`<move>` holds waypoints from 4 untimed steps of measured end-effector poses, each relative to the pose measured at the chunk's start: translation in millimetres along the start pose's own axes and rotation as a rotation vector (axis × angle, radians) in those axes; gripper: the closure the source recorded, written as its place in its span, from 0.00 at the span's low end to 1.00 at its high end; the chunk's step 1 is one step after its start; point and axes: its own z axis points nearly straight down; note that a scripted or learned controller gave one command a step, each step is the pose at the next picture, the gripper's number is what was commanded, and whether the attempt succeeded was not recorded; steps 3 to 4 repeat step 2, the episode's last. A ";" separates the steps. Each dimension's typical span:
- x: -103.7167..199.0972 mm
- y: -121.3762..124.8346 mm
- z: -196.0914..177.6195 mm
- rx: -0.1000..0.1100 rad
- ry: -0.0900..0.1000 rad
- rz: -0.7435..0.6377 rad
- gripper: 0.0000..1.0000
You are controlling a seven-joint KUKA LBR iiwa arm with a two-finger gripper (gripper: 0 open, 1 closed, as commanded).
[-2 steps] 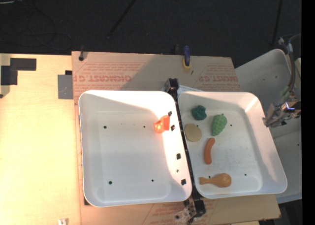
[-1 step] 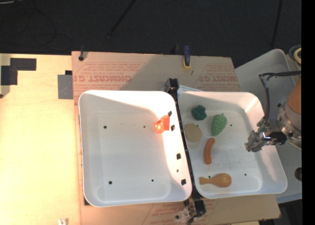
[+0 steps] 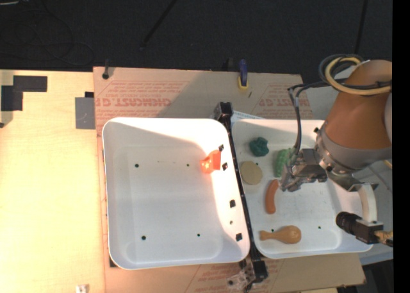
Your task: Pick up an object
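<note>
Crowding gripper (image 3: pixel 289 181): sausage (image 3: pixel 271 196), green toy (image 3: pixel 282 161), disc (image 3: pixel 251 172)

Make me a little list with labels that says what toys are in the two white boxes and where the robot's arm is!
left bin: shallow white plastic bin, with a small orange translucent piece by its right wall
right bin: shallow white plastic bin
right bin toys: dark green lumpy object; light green leafy object; round tan flat disc; orange-red sausage-shaped toy; tan pear-shaped toy
arm: gripper over right bin, beside the leafy object
jaws: cannot tell
</note>
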 end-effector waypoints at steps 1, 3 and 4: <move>-0.6 -16.8 -188.9 -0.019 -0.004 0.004 1.00; -6.2 -18.4 -32.6 0.013 -0.002 0.008 1.00; -6.2 -18.4 -32.6 0.013 -0.002 0.008 1.00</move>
